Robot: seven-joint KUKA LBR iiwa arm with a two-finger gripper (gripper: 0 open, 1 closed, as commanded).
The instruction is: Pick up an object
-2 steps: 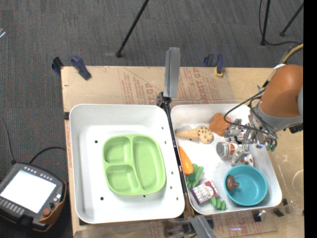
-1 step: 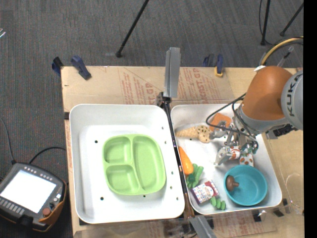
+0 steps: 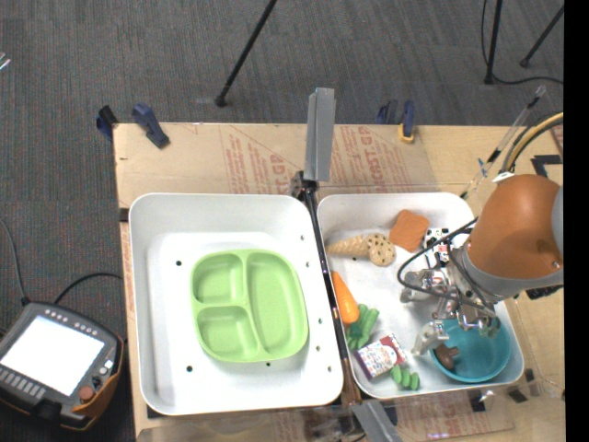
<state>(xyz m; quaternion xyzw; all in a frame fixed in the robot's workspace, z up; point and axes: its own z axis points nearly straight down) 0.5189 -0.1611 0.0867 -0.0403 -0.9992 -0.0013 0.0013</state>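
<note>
Camera view | gripper (image 3: 442, 331) over teal bowl (image 3: 474, 355), ~4 o'clock of right bin (image 3: 368, 208) | jaw state: cannot tell, prob. nothing lifted yet | grasp + lift left

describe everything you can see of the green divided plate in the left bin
The green divided plate is pale lime, looks like smooth plastic, and has a rounded-rectangle outline with a raised rim. Ridges split it into three compartments: two smaller ones on the view's left, one longer one on the right. Nothing lies in them. It sits flat, right side up and slightly rotated, near the middle of the left white bin, touching only the bin floor.
</note>
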